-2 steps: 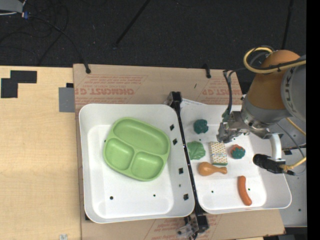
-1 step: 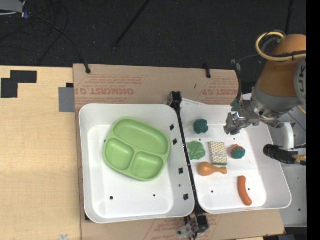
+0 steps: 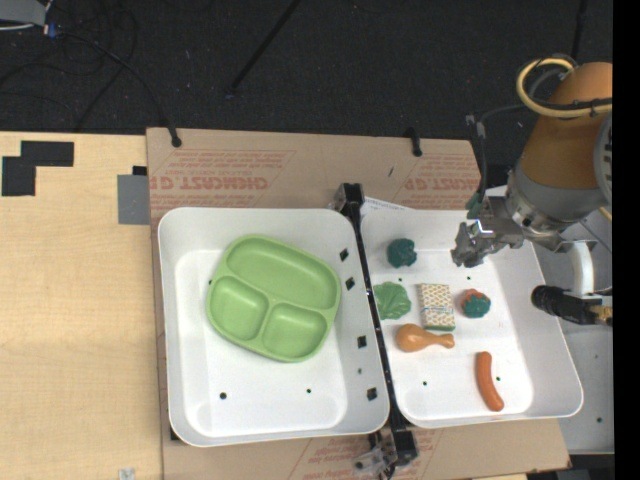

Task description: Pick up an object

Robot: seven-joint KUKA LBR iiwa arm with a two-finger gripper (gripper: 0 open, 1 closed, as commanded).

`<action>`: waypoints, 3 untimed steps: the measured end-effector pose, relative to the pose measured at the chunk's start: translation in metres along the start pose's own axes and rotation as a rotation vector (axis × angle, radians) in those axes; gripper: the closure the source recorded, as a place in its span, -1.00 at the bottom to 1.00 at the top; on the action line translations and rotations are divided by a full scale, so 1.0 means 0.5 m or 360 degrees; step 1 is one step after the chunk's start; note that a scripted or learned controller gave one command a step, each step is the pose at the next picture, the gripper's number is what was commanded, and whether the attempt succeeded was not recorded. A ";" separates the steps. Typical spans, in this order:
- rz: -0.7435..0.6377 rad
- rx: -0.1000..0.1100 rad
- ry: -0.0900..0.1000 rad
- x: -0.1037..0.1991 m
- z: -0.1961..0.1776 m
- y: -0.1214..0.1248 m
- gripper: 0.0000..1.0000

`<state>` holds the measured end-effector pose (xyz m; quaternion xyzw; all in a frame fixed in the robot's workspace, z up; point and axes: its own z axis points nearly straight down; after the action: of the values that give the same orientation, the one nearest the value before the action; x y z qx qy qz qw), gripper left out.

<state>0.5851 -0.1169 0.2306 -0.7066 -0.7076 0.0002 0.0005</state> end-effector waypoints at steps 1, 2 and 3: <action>-0.0003 0.0007 0.0002 0.098 0.019 -0.023 1.00; -0.0004 0.0009 0.0003 0.191 0.038 -0.060 1.00; -0.0004 0.0008 0.0003 0.273 0.023 -0.113 1.00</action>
<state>0.5281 0.0197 0.2192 -0.7057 -0.7085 0.0014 0.0029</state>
